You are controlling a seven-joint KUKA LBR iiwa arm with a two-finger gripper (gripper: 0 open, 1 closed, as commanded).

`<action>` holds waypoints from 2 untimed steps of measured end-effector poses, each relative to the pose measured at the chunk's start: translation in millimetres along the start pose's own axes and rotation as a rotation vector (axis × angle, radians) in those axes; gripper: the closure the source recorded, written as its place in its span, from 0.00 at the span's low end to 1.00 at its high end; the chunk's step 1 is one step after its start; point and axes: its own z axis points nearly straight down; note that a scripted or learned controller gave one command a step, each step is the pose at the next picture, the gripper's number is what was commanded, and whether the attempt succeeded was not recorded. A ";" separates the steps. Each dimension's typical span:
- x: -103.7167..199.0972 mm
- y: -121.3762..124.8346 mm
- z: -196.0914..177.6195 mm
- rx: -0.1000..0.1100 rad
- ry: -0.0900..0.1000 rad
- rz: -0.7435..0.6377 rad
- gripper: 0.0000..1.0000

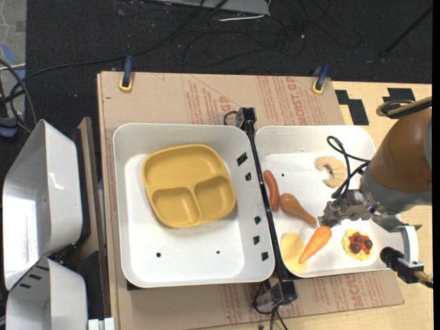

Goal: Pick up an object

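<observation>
Rounded orange-brown band on the arm [411, 148], grey metal body below it, black looped cable along the wrist, small dark metal tool [337, 212]

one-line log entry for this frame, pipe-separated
arm: over right bin | tool: above carrot top, by drumstick | grasp: unconfirmed | left bin: yellow divided plate

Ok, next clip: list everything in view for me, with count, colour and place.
divided plate: 1, yellow, left bin
left bin: 1, white, bench left
right bin: 1, white, bench right
sausage: 1, red, right bin, by the divider
drumstick: 1, brown, right bin middle
carrot: 1, orange, right bin front
shrimp: 1, pale pink, right bin back
tart: 1, yellow with red berries, right bin front corner
clamps: 2, yellow, bench back edge
arm: 1, grey and orange, over right bin
tool: 1, dark, just above the carrot's top
</observation>
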 end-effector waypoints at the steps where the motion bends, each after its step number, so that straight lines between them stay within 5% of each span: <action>1: -2.0 1.4 -63.3 -0.002 -0.001 -0.001 1.00; 2: -2.0 2.2 -69.5 0.002 0.000 0.000 1.00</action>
